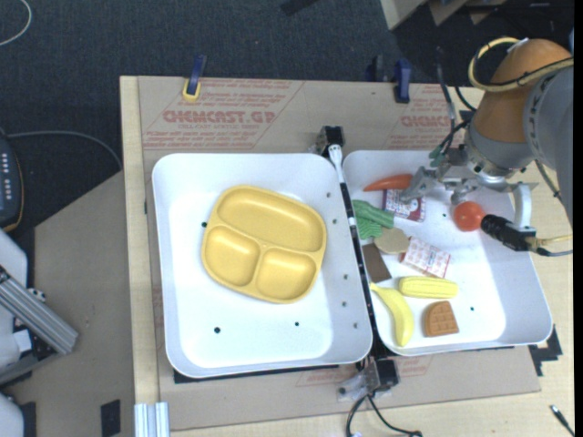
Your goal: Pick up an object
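- Camera view: pincer (435, 177) low in the right bin (524, 312); whether it is open or holds anything cannot be told.
- Nothing visibly lifted; pick judged pending. Nearest candidates: orange carrot (388, 183) to its left, red ball (468, 215) beside it.
- Desk (228, 116) sheet reads "CHEMCAST GP".

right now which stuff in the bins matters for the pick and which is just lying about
For the pick:
hand
carrot
red ball
banana
corn cob
waffle
two red-and-white packets
green toy

Lying about:
yellow divided plate in the left bin
clamps on the board
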